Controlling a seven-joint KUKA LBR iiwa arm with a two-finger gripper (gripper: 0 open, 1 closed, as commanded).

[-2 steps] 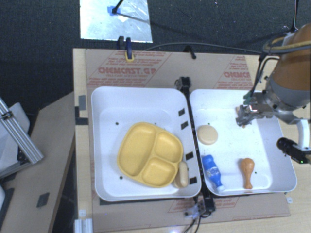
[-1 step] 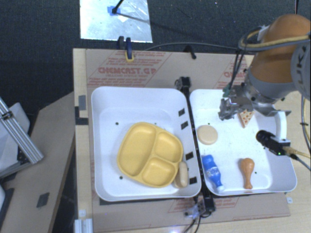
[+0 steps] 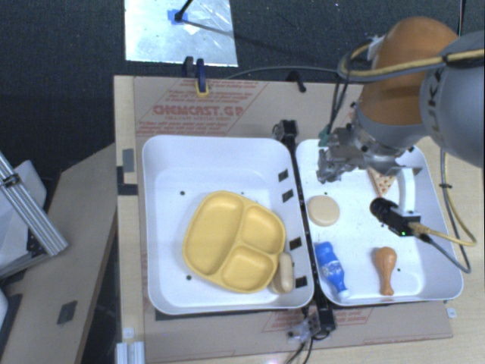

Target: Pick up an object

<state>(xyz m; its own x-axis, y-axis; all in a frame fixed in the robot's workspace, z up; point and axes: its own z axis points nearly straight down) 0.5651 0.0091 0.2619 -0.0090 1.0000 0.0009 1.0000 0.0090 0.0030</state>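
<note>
Desk (image 3: 250, 101): a brown board carries two shallow white bins side by side, with red lettering on the board beyond them.
Left bin (image 3: 174, 165): holds a yellow divided tray (image 3: 233, 241) and, touching the tray's near right corner, a small tan bread-like piece (image 3: 284, 273) close to the bin's right wall.
Right bin (image 3: 439, 275): holds the loose things the arm can reach, listed below.
Round piece (image 3: 324, 210): a pale cookie-like disc near the bin's left wall, just below the claw.
Blue bottle (image 3: 331, 268): lies flat in the near left corner.
Drumstick (image 3: 385, 268): a toy chicken leg lying near the front wall, well apart from the claw.
Pizza slice (image 3: 381, 180): a triangular piece partly hidden under the arm, just right of the claw.
Black part (image 3: 390, 214): a dark cylinder with a yellow cable, seemingly rig hardware rather than a bin item.
Claw (image 3: 333, 165): sits low over the far left part of the right bin; whether it is apart or together I cannot tell, and nothing shows gripped.
Progress: judging by this, no object is picked yet; every item lies on a bin floor.
Left to do: settle on a target, probably the round piece or the pizza slice as nearest, close on it and lift it.
</note>
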